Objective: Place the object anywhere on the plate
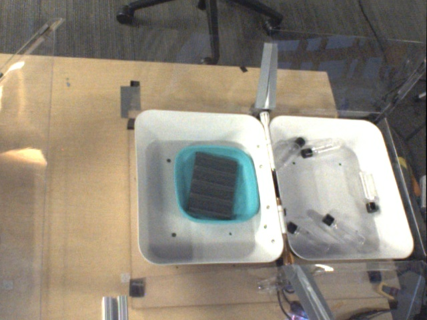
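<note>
A dark grey ribbed block (213, 185) lies on a turquoise square plate (248, 199) in the middle of the left white bin (153, 179). The block rests flat, slightly turned, well inside the plate's rim.
The right white bin (387, 199) holds several clear tubes with black caps, such as one tube (315, 149) near the back and another tube (368, 192) at the right. A grey metal post (266, 79) stands behind the bins' joint. An office chair base (210, 12) sits on the floor beyond the bench.
</note>
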{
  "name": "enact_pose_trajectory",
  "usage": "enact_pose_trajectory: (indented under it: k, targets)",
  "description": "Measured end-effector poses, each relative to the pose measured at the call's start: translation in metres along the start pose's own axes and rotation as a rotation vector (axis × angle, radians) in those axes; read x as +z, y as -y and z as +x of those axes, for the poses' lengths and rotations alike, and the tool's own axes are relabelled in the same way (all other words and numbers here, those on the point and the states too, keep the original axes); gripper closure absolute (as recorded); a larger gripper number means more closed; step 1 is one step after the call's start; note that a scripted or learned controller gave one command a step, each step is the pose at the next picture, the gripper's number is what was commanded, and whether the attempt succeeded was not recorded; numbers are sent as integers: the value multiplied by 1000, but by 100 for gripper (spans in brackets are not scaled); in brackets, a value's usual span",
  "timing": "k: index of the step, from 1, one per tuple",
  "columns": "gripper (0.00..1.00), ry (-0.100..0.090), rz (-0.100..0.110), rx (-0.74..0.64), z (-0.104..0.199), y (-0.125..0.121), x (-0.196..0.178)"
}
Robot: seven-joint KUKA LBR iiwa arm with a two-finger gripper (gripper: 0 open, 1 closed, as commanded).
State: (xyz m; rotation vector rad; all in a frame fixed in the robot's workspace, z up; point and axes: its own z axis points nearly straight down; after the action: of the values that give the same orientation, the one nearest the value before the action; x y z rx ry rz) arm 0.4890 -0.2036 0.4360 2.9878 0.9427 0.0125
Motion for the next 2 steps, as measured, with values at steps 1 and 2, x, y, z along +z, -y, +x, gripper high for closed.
enact_pose_trajectory:
  k: [1,2]
  targets:
    - [0,-1,2,130,-1,-1,0]
    - [0,-1,0,251,-1,-1,0]
